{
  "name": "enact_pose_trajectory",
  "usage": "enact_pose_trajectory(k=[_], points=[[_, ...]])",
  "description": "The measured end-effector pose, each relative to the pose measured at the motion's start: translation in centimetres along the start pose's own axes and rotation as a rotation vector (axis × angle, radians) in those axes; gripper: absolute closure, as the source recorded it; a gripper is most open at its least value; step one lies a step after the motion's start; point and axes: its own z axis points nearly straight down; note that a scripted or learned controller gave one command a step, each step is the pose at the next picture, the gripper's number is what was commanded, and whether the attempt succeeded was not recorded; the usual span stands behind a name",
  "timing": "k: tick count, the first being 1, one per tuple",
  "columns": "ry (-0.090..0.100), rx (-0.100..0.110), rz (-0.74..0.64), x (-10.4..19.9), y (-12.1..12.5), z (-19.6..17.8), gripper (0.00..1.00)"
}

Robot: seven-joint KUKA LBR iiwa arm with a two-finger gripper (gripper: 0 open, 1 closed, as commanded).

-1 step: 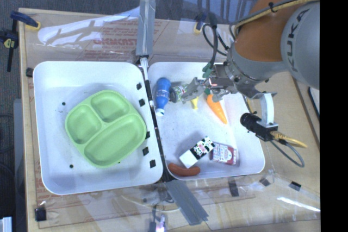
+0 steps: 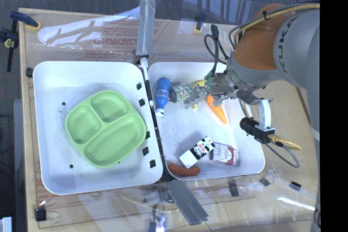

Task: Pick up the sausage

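Lying nearest the camera, the sausage [image 2: 184,170] is resting against the front wall of the right bin [image 2: 255,165], close to the divider between the two bins and well apart from the gripper [image 2: 209,93]. Just behind it a black-and-white carton [image 2: 197,151] is lying tilted, with a small red carton [image 2: 223,154] sitting beside it on the right. Farther back, a blue bottle [image 2: 162,92] is lying near the divider, and an orange carrot [image 2: 217,109] is lying just below the gripper. The arm [image 2: 272,46] is reaching in from the right and hovering over the back of the right bin; whether the fingers are apart or together cannot be told. The left bin [image 2: 49,79] is holding a green divided plate [image 2: 106,127]. Both bins are sitting on the tabletop [image 2: 70,32].
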Motion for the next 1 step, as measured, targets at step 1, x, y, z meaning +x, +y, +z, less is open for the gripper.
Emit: enact_pose_trajectory(k=[1], points=[[0.001,-0.001,-0.037,-5.67,-1.82,7.58,0.00]])
